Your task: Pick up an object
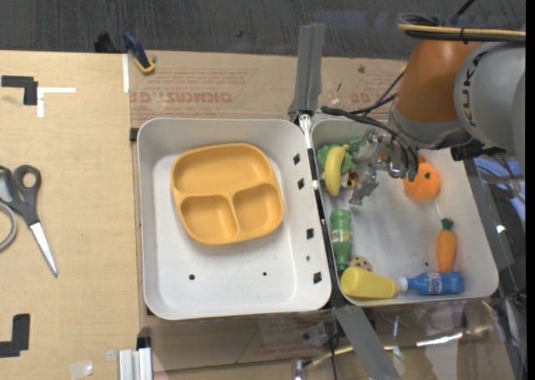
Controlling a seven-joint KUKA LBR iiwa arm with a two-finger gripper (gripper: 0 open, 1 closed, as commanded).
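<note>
The tool point(365, 176) hung low over the right bin's point(393, 232) upper left, just beside a toy banana point(334, 168); whether its fingers gripped anything could not be told. A toy orange point(423, 182), toy carrot point(446, 246) and small bottle point(433, 284) lay nearby.

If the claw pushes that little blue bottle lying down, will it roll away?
Probably a bit: the small blue plastic bottle lies on its round side, so it could roll. The white bin's wall close by should stop it. It looks light.
</note>
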